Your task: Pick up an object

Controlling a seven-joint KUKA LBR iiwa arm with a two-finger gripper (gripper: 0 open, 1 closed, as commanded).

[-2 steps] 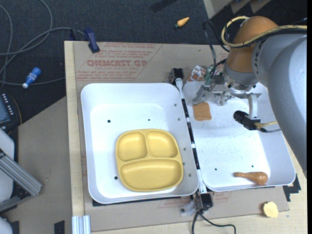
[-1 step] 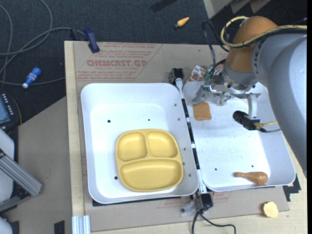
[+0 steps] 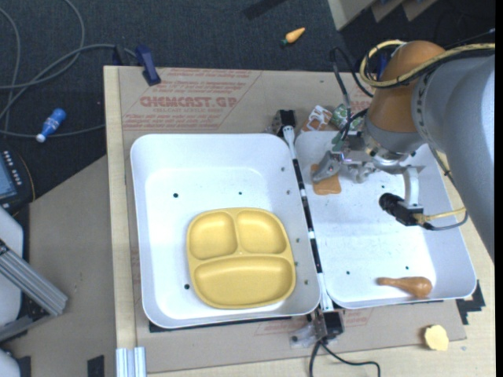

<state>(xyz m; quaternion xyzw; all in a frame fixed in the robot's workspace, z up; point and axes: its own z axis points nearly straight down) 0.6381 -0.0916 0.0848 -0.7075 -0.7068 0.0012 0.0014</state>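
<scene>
The grey arm [image 3: 460, 124] is reaching in from the right, orange band [image 3: 401, 85] uppermost, wrist angling the gripper [image 3: 334, 167] downward beside the orange band.

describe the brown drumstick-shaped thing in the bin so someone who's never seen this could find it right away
Start at the right-hand white bin, the one the arm reaches over. Look along its near edge, toward the right corner: the drumstick-shaped thing lies there on its side. It is brown with a thin handle and a fat end, unlike the flatter orange piece at the bin's far left, beside the gripper.
</scene>
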